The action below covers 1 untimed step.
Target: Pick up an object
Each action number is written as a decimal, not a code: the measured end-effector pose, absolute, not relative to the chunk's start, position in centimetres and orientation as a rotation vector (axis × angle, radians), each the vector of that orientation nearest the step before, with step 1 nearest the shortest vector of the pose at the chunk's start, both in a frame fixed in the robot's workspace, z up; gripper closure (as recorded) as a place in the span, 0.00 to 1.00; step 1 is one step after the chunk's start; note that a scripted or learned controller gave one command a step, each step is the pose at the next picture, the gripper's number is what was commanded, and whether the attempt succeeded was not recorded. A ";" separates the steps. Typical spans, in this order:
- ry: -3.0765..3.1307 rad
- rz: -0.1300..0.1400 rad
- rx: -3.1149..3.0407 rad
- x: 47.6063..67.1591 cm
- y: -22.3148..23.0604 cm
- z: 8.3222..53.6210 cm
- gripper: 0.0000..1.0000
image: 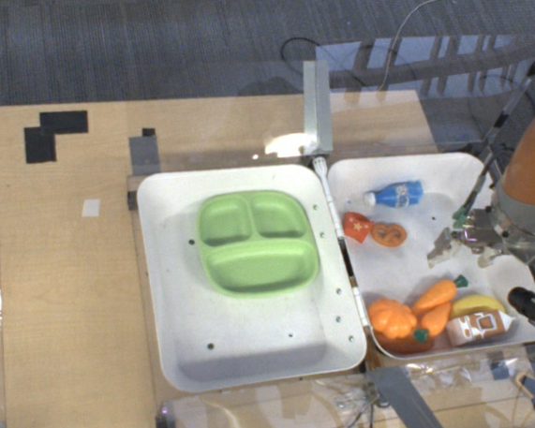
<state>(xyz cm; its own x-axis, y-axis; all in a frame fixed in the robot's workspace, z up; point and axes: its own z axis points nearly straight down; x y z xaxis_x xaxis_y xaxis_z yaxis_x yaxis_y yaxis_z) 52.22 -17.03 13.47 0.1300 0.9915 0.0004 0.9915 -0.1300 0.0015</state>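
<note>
1. Two bins sit side by side on the bench [60,304]: the left bin [183,358] and the right bin [451,164], their inner walls touching.
2. A divided plate [256,240] lies in the left bin, near its centre.
3. In the right bin, a bottle [396,195] lies toward the far wall.
4. Two small toy foods [373,229] lie nearer the viewer than the bottle, beside the inner wall.
5. A cluster of toy foods [437,314] fills the near edge.
6. The gripper [466,238] hangs over the right bin's right side.
</note>
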 end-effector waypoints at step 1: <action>2.135 0.012 2.290 59.2 -16.7 8.9 0.00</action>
